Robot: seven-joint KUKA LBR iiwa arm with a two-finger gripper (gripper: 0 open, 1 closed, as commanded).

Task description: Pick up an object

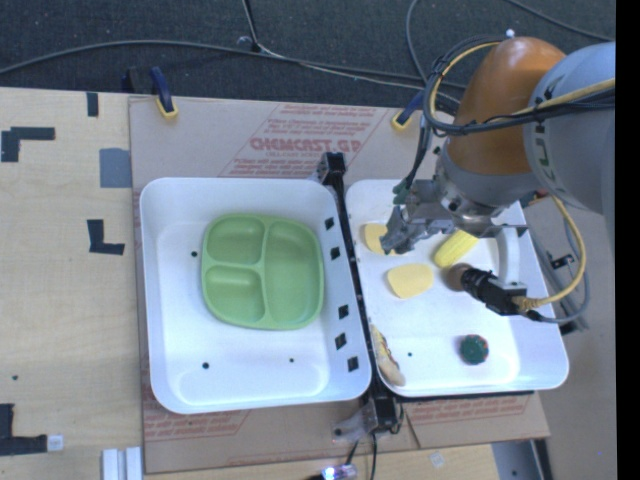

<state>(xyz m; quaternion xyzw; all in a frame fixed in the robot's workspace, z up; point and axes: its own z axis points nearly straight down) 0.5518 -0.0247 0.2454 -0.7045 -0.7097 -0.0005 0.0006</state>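
Observation:
My gripper (400, 236) hangs over the upper left part of the right bin (540, 368), its dark fingers pointing down beside a small yellow piece (374, 236). A pale yellow wedge (410, 280) lies just below the gripper. A yellow corn-like object (455, 247) sits to its right, partly under the wrist. A dark green round object (473, 348) rests near the bin's lower right. A tan object (386, 360) lies along the bin's left wall at the bottom. I see nothing clearly held between the fingers.
The left bin (170, 368) holds a green divided plate (265, 271). A black divider strip (343, 268) runs between the bins. Cables and a black connector (490, 290) hang off the wrist over the right bin. Cardboard lies under both bins.

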